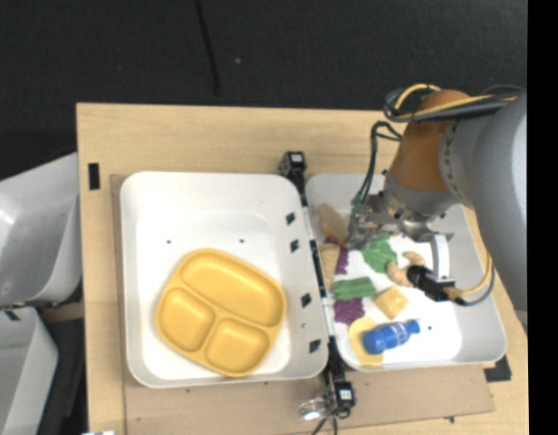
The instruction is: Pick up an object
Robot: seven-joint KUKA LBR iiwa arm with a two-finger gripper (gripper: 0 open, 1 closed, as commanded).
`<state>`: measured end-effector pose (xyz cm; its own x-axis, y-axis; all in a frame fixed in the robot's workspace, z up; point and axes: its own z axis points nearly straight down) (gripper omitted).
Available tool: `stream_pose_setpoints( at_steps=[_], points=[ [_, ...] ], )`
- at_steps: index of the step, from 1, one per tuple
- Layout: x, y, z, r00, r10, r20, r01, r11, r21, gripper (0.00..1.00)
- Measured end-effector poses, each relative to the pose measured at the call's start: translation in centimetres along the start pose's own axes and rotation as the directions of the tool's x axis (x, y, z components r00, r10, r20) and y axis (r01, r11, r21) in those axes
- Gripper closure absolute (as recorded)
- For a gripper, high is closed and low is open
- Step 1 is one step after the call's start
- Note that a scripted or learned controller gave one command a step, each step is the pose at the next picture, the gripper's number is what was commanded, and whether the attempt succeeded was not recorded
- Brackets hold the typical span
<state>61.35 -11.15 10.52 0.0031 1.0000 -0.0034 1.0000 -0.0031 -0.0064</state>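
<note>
In the right bin point(474, 338), the gripper point(368, 227) is down low among the clutter, close above a green piece point(380, 255) — whether the claw is open or closed, that cannot be told from here. Nearby lie a green block point(352, 288), purple grapes point(349, 310) and a blue bottle point(389, 335). Over in the left bin point(152, 198) sits a yellow divided plate point(219, 310).

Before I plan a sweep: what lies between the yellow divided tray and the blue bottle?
In the camera view, the bins' adjoining walls and a purple piece lie between the yellow divided tray and the blue bottle.
</note>
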Motion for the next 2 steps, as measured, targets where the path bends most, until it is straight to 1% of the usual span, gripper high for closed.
stream_pose_setpoints(
  at_steps=[1,2],
  points=[
    [2.8,-0.4,-2.2,1.0,0.001,-0.001,-0.001,1.0,0.0,1.0],
    [2.5,-1.1,-3.6,1.0,-0.005,-0.003,0.005,1.0,-0.001,1.0]
  ],
)
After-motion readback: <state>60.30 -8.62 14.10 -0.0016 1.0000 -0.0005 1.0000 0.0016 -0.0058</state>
